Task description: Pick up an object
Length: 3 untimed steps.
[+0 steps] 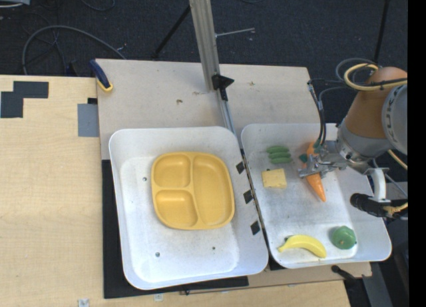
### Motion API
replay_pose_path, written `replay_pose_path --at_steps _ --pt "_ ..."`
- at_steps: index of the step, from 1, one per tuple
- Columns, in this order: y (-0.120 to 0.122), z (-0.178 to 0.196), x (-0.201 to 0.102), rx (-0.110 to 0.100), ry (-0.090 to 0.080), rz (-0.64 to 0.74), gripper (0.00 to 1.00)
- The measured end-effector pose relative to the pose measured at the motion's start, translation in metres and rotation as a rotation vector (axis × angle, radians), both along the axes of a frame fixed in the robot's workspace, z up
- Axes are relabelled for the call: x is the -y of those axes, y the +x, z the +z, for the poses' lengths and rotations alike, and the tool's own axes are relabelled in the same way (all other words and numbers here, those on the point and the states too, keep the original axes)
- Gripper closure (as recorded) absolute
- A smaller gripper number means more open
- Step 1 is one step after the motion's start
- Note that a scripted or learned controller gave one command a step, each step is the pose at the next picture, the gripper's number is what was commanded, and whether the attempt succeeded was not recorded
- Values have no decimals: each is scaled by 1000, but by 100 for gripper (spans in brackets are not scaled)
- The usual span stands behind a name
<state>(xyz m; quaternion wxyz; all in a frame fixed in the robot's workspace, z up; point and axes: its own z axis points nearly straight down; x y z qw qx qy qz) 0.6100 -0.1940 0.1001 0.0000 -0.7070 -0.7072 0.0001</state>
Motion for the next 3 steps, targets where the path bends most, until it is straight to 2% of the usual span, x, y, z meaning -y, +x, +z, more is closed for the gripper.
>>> replay_pose_path --at_steps 2,3 --pt "-6 90 2 1 0 1 100" --pt "0 137 9 2 -1 2 100"
